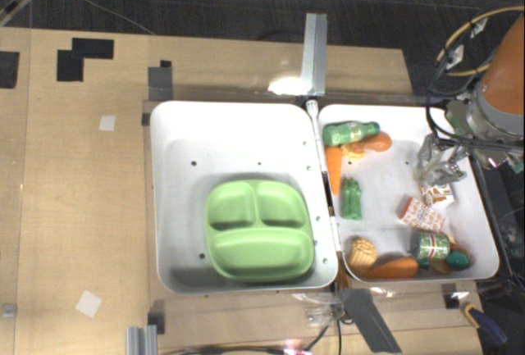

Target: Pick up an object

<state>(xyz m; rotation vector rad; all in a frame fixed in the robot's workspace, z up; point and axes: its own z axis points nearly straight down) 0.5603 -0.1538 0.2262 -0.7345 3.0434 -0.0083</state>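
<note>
Over the right bin the gripper is hanging low near the far right wall, its metal fingers pointing down just above a small red-and-white carton. Whether the claw is open or closed cannot be told from this slanted view, and nothing is showing between its tips.

Just beside the carton a second red-and-white packet is lying, and a green can is sitting close in front of that. Crowding is the likely trouble: a finger coming down on the carton's edge, or on the packet next to it, would probably push both aside rather than catch one. The carton also looks tilted, so it may slip out.

Across the divider, a green sectioned plate is resting in the left bin, well apart.
</note>
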